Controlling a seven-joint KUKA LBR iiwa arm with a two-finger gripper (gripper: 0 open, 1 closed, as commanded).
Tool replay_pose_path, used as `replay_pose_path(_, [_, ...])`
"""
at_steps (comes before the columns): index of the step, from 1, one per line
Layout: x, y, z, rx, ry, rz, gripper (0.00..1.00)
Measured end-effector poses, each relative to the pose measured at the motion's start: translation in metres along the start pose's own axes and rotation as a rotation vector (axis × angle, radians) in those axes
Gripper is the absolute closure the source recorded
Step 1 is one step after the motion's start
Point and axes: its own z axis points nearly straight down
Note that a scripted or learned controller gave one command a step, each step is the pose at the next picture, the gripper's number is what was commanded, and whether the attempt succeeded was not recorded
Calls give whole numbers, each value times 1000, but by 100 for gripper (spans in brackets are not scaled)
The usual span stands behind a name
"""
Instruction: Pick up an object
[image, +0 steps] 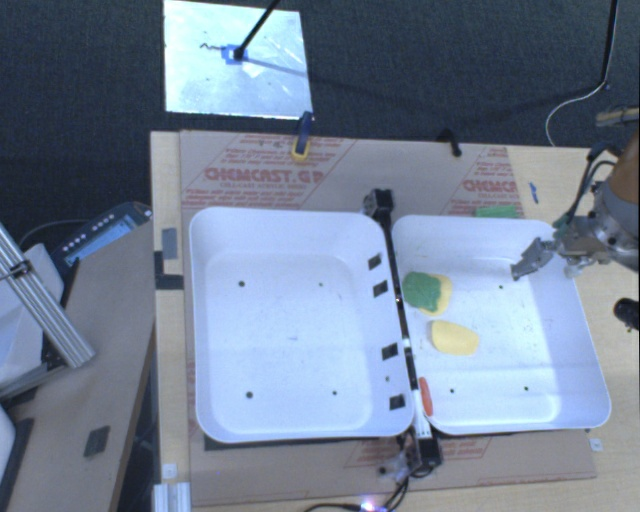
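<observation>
Nothing lifted yet: green-and-yellow sponge-like lump (426, 291) and flat yellow soft piece (454, 338) lying low at left inside right-hand shallow white bin (560, 410). Grey 2-finger gripper (528, 262) hovering at right of frame, fingers' state impossible to tell, nothing visibly between them. Approach, grasp and lift all left to do.

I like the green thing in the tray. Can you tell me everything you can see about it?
The green thing is a small, bumpy-looking lump, bright green, maybe soft or spongy. It lies in the right bin, near its left wall, on top of a pale yellow piece that peeks out on its right. Another yellow lump lies just below it, apart. The gripper is off to its right, not touching it.
</observation>
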Motion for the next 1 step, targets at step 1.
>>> replay_pose_path(1, [0,1,-11,-4,-1,-4,100])
